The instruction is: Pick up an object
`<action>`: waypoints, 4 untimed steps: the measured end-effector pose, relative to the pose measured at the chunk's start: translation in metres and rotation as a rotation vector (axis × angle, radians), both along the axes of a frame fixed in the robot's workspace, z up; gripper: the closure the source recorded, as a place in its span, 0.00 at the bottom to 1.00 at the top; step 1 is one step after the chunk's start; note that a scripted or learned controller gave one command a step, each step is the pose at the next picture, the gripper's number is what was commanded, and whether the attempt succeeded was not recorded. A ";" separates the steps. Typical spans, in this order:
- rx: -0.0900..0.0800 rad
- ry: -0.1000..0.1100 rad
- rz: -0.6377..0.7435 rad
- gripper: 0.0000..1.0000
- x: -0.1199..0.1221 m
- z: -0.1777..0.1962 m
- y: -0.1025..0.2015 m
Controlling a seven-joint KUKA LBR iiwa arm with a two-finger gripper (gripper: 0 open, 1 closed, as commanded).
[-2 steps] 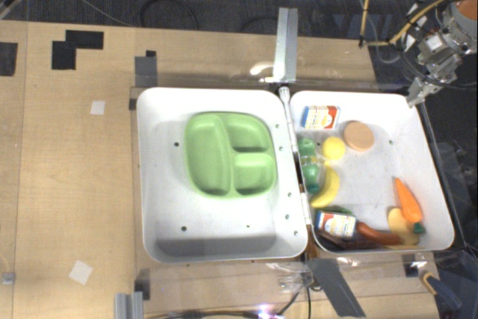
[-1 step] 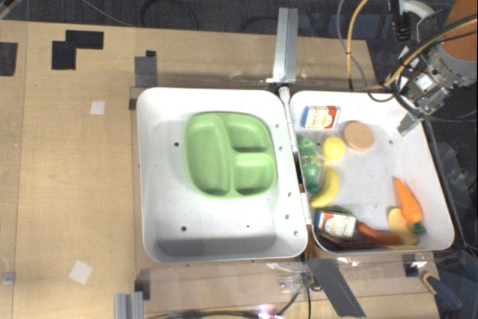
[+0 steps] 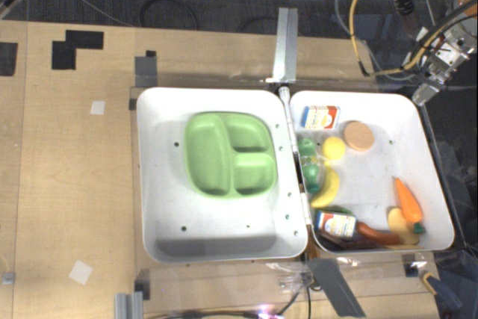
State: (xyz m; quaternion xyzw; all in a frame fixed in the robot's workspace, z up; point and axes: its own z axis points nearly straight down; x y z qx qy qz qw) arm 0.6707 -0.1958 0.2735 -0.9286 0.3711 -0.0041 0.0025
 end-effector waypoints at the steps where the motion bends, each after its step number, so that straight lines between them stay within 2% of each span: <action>1: -0.003 0.007 0.364 1.00 -0.052 -0.064 -0.003; 2: -0.006 0.002 0.565 1.00 -0.001 -0.065 -0.008; 3: -0.008 0.001 0.566 1.00 0.000 -0.022 -0.008; 4: -0.005 0.004 0.568 0.00 0.000 -0.025 -0.008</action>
